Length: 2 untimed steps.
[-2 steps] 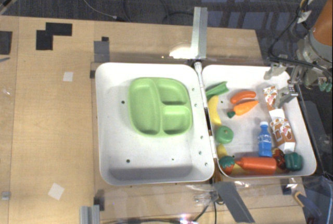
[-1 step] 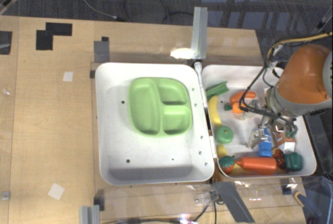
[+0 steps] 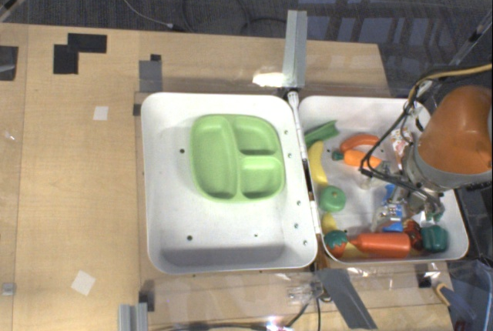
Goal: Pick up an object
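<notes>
1. Seen from above: a pale wooden desk point(image 3: 69, 191) bearing two shallow white bins side by side, smooth and round-cornered, with a grey metal post point(image 3: 295, 45) rising at their shared back edge.
2. Left bin point(image 3: 166, 168) — matte white plastic, holding a glossy light-green divided tray point(image 3: 236, 157) with one long compartment and two smaller ones.
3. Right bin point(image 3: 454, 237) — crowded with smooth plastic toy food: a yellow banana point(image 3: 317, 165) along the left wall, a dark green pod-shaped piece point(image 3: 320, 130) above it, a round green piece point(image 3: 333, 199), an orange curved piece point(image 3: 356, 149) and a long orange carrot point(image 3: 381, 245) near the front wall, just beside a dark green chunk point(image 3: 435, 238).
4. Grey arm with rounded orange band point(image 3: 460, 138) reaching in from the right, cables trailing; tool point(image 3: 397, 206) low over the right bin's clutter, above the carrot — released or clenched, cannot tell.
5. Black angular markers point(image 3: 77, 51) stuck on the desk at far left; no writing legible.
</notes>
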{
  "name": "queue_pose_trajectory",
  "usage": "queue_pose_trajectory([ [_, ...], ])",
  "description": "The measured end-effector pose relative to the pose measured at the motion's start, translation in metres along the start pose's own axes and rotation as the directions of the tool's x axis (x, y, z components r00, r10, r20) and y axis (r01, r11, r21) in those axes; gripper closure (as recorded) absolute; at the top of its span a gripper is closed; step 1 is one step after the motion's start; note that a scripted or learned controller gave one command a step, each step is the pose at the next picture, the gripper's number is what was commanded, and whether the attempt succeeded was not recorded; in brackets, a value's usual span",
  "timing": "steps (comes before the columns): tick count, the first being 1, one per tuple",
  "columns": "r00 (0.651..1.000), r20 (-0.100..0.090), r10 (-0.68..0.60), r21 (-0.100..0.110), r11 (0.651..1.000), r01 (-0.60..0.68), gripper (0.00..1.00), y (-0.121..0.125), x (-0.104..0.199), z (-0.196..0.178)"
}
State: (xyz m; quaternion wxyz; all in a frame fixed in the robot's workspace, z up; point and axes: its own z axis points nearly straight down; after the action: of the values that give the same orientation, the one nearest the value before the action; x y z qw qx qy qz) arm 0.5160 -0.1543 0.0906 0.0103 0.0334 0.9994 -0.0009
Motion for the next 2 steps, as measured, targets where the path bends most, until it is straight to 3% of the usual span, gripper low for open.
queue_pose_trajectory([
  [1, 0.99, -0.006, -0.141, -0.004, 0.99, 0.141, 0.0, 0.062, -0.07, 0.002],
  [2, 0.989, 0.009, -0.145, -0.001, 0.989, 0.145, 1.0, 0.063, -0.074, -0.013],
])
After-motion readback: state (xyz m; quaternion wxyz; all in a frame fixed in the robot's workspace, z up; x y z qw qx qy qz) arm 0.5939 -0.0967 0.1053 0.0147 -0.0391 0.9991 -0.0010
